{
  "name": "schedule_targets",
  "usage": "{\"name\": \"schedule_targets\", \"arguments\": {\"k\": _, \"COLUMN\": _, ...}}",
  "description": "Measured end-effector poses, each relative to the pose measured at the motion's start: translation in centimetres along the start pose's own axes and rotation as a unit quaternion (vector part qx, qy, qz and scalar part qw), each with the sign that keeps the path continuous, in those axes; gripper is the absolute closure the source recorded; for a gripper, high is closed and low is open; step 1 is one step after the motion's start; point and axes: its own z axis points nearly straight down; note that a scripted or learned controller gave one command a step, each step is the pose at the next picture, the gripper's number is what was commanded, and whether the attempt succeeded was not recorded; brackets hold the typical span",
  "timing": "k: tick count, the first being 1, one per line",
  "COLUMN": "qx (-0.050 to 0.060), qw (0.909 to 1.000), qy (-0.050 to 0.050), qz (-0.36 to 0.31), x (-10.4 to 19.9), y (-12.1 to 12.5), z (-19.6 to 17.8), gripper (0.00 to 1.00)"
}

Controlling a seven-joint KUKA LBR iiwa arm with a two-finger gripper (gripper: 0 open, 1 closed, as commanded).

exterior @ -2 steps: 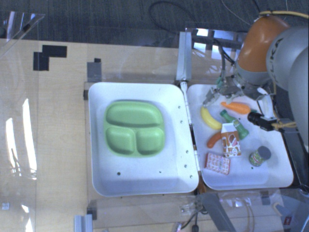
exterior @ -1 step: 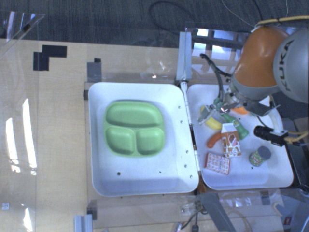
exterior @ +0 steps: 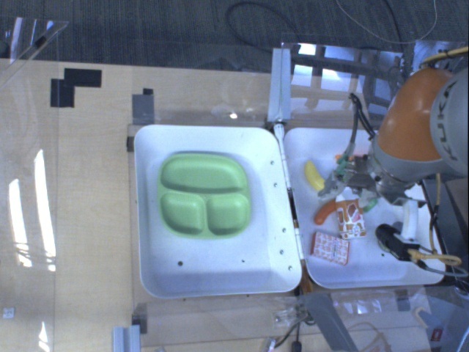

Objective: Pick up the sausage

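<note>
Bench [exterior: 80, 218] surface carries two white bins side by side. Left bin [exterior: 212, 281] holds a green divided tray [exterior: 205, 193]. Right bin [exterior: 366, 273] holds, nearest the camera, a red patterned packet [exterior: 330, 247], then a second patterned packet [exterior: 352, 221]. Sausage [exterior: 325, 212] lies just beside that second packet, resting on the bin floor. A yellow item [exterior: 314, 175] lies farther back. Gripper [exterior: 350, 184] hangs over the sausage; finger state cannot be determined.

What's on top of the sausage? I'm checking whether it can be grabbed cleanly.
The sausage lies in the right bin. A small patterned box overlaps its right end, and the gripper hangs just above. The left end is bare; the covered end cannot be seen.
</note>
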Motion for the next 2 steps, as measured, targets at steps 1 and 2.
{"name": "schedule_targets", "arguments": {"k": 1, "qx": 0.000, "qw": 0.9963, "qy": 0.000, "qz": -0.086, "x": 3.26, "y": -5.04, "z": 0.00, "gripper": 0.00}}
{"name": "schedule_targets", "arguments": {"k": 2, "qx": -0.003, "qw": 0.9962, "qy": 0.000, "qz": -0.087, "x": 3.32, "y": -4.82, "z": -0.99, "gripper": 1.00}}
